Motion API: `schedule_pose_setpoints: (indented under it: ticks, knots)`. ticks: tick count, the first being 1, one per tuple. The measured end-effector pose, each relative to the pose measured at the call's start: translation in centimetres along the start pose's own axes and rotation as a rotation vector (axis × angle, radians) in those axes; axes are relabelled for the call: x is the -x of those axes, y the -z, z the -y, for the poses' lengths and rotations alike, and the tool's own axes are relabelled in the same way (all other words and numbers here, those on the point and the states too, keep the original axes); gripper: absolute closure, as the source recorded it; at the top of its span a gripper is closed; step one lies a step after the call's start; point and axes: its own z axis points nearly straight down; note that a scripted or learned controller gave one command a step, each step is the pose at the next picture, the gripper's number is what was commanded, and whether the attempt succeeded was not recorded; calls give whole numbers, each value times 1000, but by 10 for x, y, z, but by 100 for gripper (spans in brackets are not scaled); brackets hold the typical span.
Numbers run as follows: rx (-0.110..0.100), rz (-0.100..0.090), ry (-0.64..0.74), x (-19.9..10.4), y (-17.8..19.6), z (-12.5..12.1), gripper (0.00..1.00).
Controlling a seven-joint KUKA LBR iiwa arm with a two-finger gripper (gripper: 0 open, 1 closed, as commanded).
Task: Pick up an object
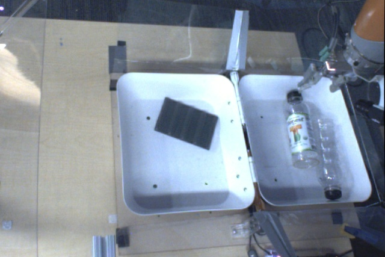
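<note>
A clear plastic bottle point(299, 134) with an orange and green label lies in the right bin point(264, 129), its black cap toward the back. A second clear bottle point(326, 156) lies beside it on the right, with its black cap toward the front. A dark grey flat rectangular pad point(186, 123) rests in the left bin point(138, 177). My gripper point(322, 82) hangs over the back right corner of the right bin, just behind the labelled bottle's cap. Its two fingers are spread apart with nothing between them.
A metal divider post point(238, 39) stands behind the seam between the two bins. Cables point(328, 21) hang near the arm at the back right. The wooden bench point(60, 129) stretches to the left of the bins.
</note>
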Motion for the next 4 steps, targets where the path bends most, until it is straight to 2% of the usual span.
schedule_pose_setpoints:
  ticks: [1,2,3,4]
  knots:
    - [3,1,-56,2,-124,24,0]
    - [12,4,156,-1,-144,33,0]
    - [18,5,156,-1,-133,31,100]
    - [17,3,85,-4,-143,34,100]
